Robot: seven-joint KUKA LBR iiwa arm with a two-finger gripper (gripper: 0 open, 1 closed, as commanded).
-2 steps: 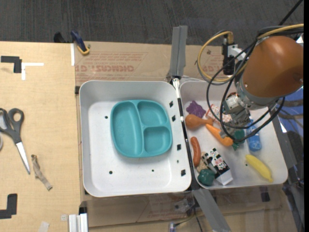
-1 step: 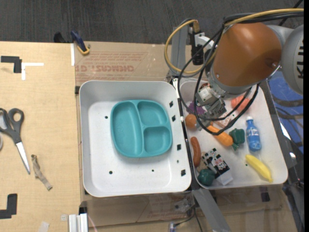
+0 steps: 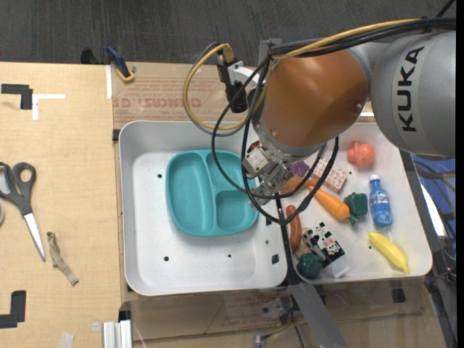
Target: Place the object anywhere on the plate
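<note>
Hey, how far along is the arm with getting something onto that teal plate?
Nothing looks done yet: the teal plate in the left bin carries no toy. In hand: the tool hangs at the plate's right edge, over the divide between the bins; what it carries, if anything, I cannot tell. Left: the carrot, banana and bottle lie in the right bin; one must land on the plate.

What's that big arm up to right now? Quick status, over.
Gripper low at the teal plate's right edge, fingers hidden from camera. Plate bare. Carrot, banana, bottle lie in right bin. Nothing blocking the plate.
</note>
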